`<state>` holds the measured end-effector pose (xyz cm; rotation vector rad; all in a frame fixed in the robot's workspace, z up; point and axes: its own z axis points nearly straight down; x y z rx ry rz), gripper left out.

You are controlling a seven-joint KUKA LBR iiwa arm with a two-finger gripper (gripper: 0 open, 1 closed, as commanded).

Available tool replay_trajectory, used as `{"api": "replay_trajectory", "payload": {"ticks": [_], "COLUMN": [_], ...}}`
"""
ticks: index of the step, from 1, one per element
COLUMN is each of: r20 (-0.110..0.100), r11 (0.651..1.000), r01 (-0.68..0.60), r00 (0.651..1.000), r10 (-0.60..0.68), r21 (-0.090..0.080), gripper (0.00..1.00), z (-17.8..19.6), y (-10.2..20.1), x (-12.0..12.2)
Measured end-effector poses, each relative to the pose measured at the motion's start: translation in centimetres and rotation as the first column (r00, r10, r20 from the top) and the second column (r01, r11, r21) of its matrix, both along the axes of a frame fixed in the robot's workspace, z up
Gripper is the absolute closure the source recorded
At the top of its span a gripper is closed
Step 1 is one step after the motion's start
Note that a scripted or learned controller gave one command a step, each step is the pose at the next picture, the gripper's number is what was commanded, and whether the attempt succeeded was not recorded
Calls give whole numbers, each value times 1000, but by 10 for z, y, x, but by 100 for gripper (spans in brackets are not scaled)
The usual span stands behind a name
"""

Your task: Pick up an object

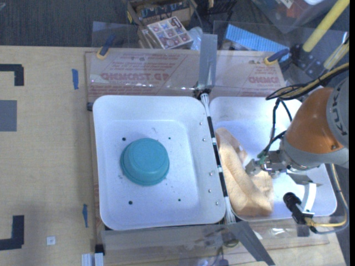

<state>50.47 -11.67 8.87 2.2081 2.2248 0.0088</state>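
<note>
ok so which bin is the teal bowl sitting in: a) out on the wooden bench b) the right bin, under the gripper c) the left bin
c: the teal bowl sits upside down in the left bin, while the gripper is over the tan cloth in the right bin.

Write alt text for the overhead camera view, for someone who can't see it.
A grey and orange robot arm reaches into the right white bin, its gripper over a tan cloth. The left white bin holds an upside-down teal bowl.
</note>
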Motion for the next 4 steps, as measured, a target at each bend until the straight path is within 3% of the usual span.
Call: {"api": "replay_trajectory", "payload": {"ticks": [1, 2, 3, 4], "r20": [4, 4, 4, 5], "r11": [1000, 1000, 1000, 1000], "r01": [2, 2, 2, 5], "r00": [1000, 1000, 1000, 1000], "r10": [-2, -2, -2, -5], "r21": [-1, -1, -1, -1], "gripper": [100, 0, 0, 100], "z": [10, 10, 10, 19], "y": [-1, -1, -1, -3], "x": [1, 1, 1, 2]}}
